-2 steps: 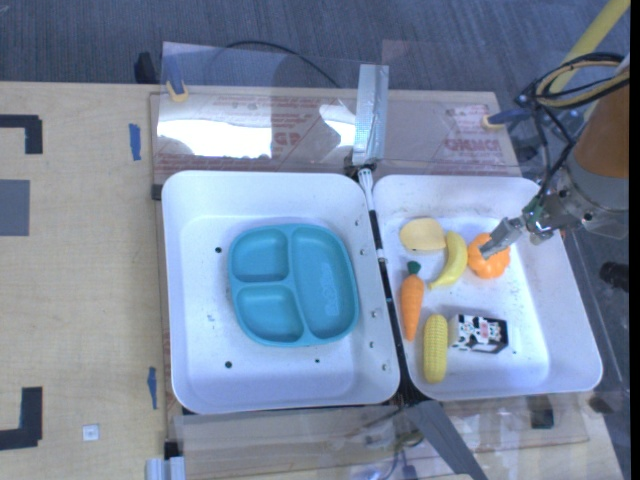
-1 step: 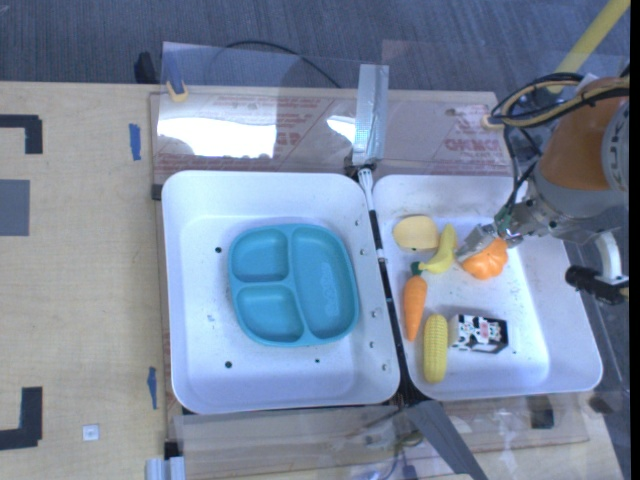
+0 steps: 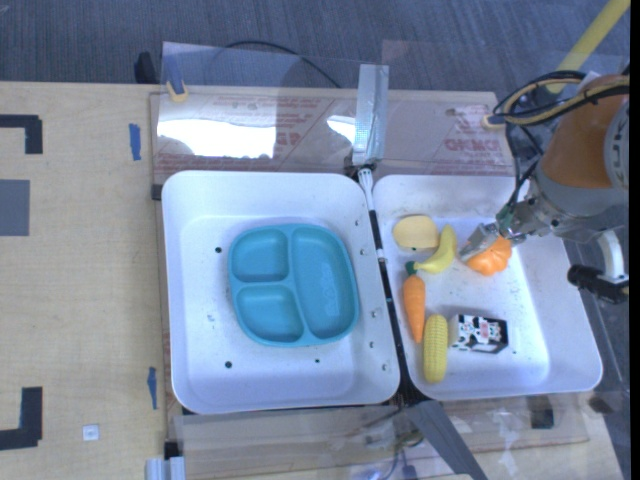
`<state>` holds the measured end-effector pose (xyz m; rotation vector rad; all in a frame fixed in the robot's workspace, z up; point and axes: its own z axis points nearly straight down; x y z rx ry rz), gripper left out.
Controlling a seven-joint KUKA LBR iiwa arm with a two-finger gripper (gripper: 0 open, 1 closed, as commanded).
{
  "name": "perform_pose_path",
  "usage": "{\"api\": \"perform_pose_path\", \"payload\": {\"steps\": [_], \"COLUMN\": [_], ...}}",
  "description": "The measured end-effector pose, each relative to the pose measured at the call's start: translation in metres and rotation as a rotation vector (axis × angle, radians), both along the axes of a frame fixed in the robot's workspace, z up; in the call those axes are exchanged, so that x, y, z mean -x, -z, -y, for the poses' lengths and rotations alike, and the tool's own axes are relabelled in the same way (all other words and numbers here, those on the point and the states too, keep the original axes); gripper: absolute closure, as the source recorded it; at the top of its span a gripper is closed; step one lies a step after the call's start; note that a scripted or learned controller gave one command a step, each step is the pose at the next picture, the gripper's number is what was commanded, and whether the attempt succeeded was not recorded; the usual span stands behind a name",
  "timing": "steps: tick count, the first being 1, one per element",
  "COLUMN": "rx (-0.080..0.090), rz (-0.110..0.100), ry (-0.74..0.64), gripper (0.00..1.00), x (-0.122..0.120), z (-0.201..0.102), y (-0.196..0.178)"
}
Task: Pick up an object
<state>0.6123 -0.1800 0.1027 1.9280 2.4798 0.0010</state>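
The right bin [image 3: 560, 353] holds several toy foods. A pale yellow rounded piece [image 3: 415, 232] and a banana [image 3: 440, 253] lie near its back left. An orange fruit [image 3: 490, 259] sits to their right. A carrot [image 3: 414, 306] and a corn cob [image 3: 435, 346] lie along the bin's left side, with a small black-and-white carton [image 3: 478, 333] beside the corn. My gripper [image 3: 486, 238] reaches in from the right and hangs low at the orange fruit's upper left edge, between it and the banana. I cannot see anything held in it.
The left bin [image 3: 190, 268] carries a blue divided plate [image 3: 293, 284]. A raised divider [image 3: 378, 268] separates the two bins. Clear plastic panels [image 3: 260, 118] stand behind them. The arm's orange band [image 3: 580, 148] and cables [image 3: 530, 98] hang over the right bin's back right corner.
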Motion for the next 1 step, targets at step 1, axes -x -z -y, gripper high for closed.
{"api": "perform_pose_path", "payload": {"steps": [1], "rx": [-0.002], "rz": [0.009], "ry": [0.011], "gripper": [1.00], "x": [-0.0217], "z": [-0.1021], "y": [-0.0948]}}
